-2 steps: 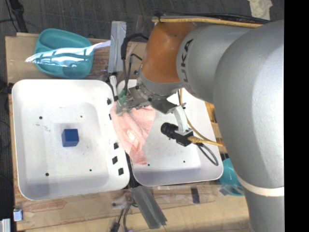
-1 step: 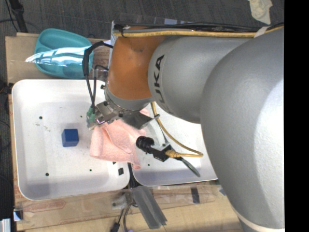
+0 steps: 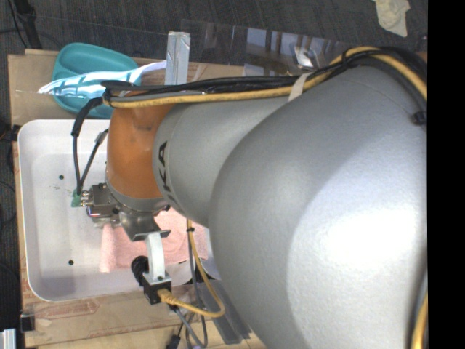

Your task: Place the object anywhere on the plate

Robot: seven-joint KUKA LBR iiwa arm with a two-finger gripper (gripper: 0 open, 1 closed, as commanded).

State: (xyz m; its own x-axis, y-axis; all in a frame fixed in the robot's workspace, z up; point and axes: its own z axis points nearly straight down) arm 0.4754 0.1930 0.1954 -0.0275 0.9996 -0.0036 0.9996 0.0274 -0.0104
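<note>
Pink object (image 3: 116, 249) under the tool (image 3: 138, 227); tool's state impossible to tell.

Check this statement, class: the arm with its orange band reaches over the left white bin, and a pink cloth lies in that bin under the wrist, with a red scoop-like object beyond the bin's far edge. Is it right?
One detail is wrong: the scoop-like object beyond the left white bin is teal, not red. The camera view shows it. The arm's orange band and the pink cloth under the wrist are as stated.

Robot lab: cabled arm (image 3: 305, 195) over white bin (image 3: 43, 195).
</note>
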